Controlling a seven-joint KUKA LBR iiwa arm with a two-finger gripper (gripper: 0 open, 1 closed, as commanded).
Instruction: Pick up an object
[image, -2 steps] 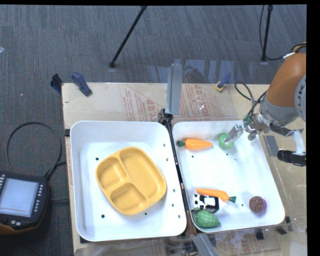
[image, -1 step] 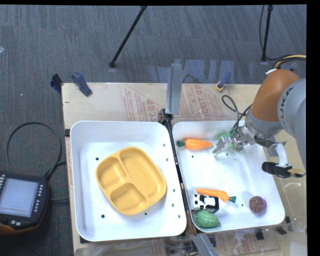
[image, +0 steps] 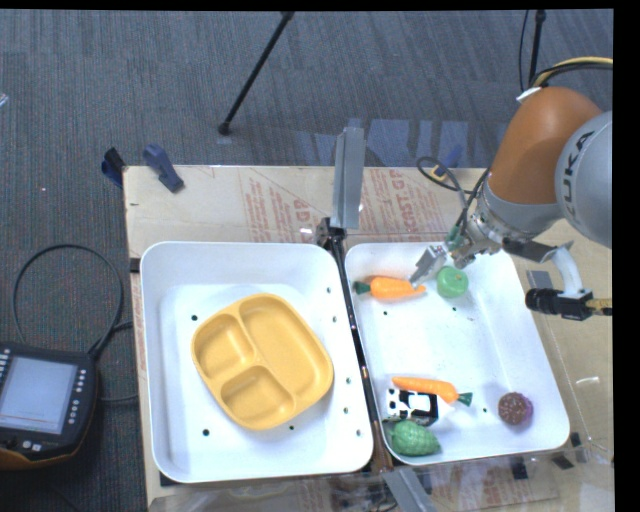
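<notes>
The grey arm with its orange band (image: 535, 140) reaches in from the right, cut off at the frame edge, over two shallow white plastic bins; the left bin (image: 170, 300) bears a smooth yellow three-compartment plate (image: 262, 359). In the right bin (image: 500, 340) the two-finger gripper (image: 441, 266) hangs with fingers spread, grasping nothing, one metal finger (image: 428, 264) just beside an orange toy carrot (image: 392, 289) and a small round green object (image: 452, 283) that is hard to identify. Near the front wall lie a second orange carrot (image: 428, 388), a bumpy green lump (image: 413, 438), a speckled dark-red ball (image: 515, 408) and a small black-and-white item (image: 408, 404), partly hidden.
</notes>
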